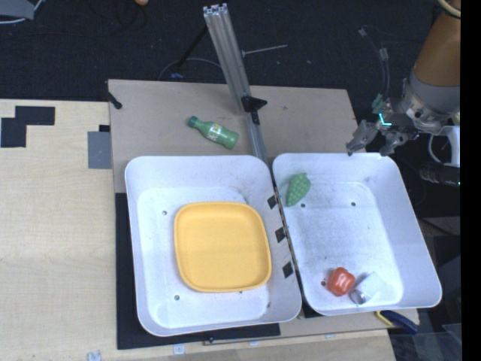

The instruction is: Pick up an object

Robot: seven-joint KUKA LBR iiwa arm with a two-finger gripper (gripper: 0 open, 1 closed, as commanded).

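Inside the right-hand shallow white plastic bin (409,224), three loose things in all: one green knobbly leaf-shaped piece (297,189) up by the near-left corner, close to the wall shared with the neighbouring bin; one small red-orange rounded object (340,280) low down towards the front rim; and, touching it on its right, one small grey-silver item (358,295), too small to identify. Red-orange object and green piece well apart, with bare white floor between them. In the left-hand shallow white plastic bin (146,194), a single square yellow plastic plate with rounded corners (222,246), lying flat near the middle. Between the two bins, three small black clips (279,234) along the joined walls.

Beyond the bins, on the tan board (308,119), one small green plastic bottle with a pale label (213,131), lying on its side, apart from both bins. Just to its right, one slanted silver aluminium rail (229,51), running down to the gap between the bins.

At upper right, the grey arm with its orange band (440,40), and below it the two-finger gripper (373,140), poised over the far right corner of the right bin, just outside its back rim. Fingers slightly spread, dark tips apart, with nothing between them and no contact with any object. Well apart from the green piece and farther still from the red-orange object.
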